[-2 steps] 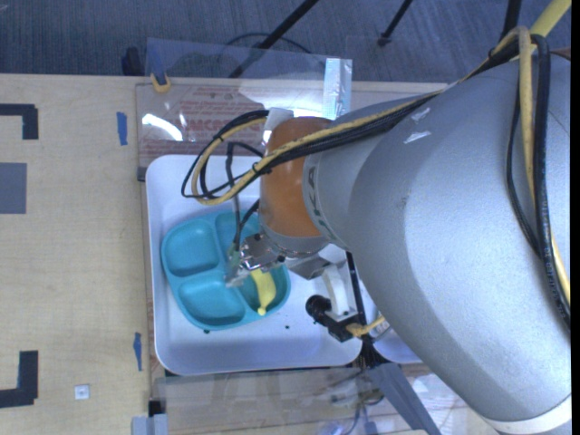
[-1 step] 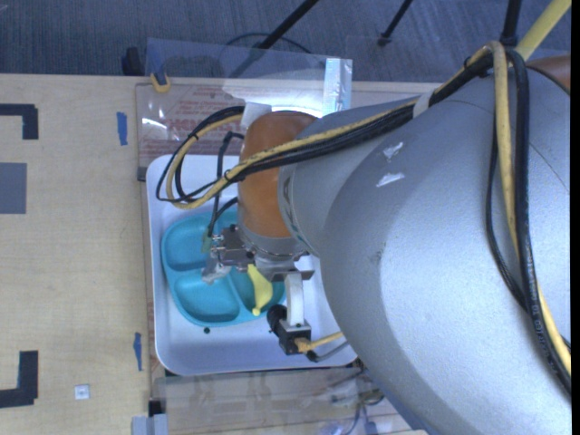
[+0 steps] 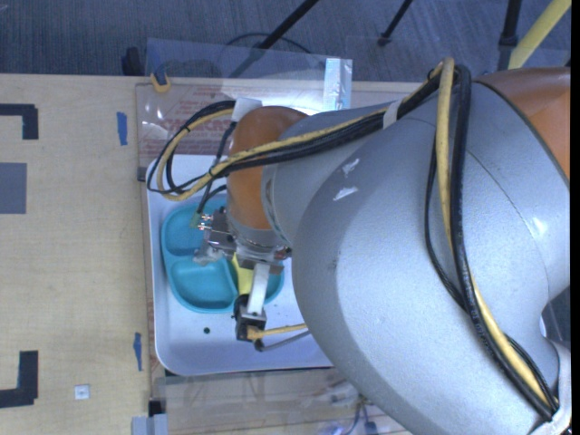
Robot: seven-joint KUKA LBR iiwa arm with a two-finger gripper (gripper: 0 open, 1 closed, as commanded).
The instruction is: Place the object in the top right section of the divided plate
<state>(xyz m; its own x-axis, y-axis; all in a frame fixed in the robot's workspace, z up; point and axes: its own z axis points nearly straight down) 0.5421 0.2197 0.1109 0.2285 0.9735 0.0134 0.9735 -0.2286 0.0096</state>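
The blue divided plate (image 3: 195, 270) lies in the white bin (image 3: 181, 347) at the left of the arm. Two of its sections show, one towards the back and one towards the front; the rest lies under the wrist. My gripper (image 3: 219, 232) hangs low over the plate's middle, with grey metal parts showing just above the blue divider. A small yellow patch (image 3: 244, 275) shows at the plate's right side, pressed against the wrist; I cannot tell what it is. Any object at the gripper is hidden by the arm.
The big grey arm (image 3: 426, 243) with its orange band (image 3: 258, 152) covers the right half of the view and most of the bin. A tiny dark speck (image 3: 207, 332) lies on the bin floor in front of the plate. Wooden bench top (image 3: 72, 243) stretches to the left.
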